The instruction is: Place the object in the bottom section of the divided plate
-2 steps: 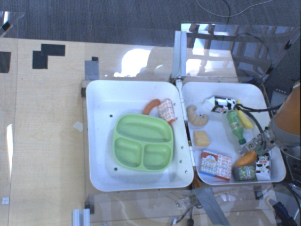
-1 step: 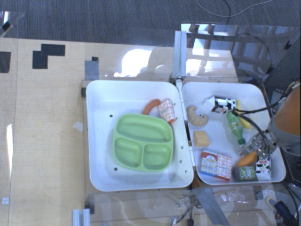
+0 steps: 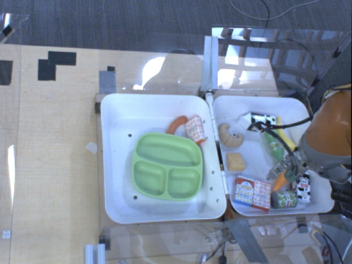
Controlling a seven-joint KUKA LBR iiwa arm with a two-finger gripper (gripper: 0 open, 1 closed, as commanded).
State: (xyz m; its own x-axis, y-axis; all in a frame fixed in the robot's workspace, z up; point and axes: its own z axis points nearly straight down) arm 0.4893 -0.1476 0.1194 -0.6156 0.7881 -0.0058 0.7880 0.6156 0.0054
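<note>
Tool (image 3: 286,172) low in right bin (image 3: 316,205), over orange item (image 3: 280,182); finger state impossible to tell. Green divided plate (image 3: 167,166) in left bin (image 3: 118,147).

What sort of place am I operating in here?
Likely a robotics lab test bench: two white bins on a wooden bench, toy food beside a green divided plate, cables on grey carpet.
</note>
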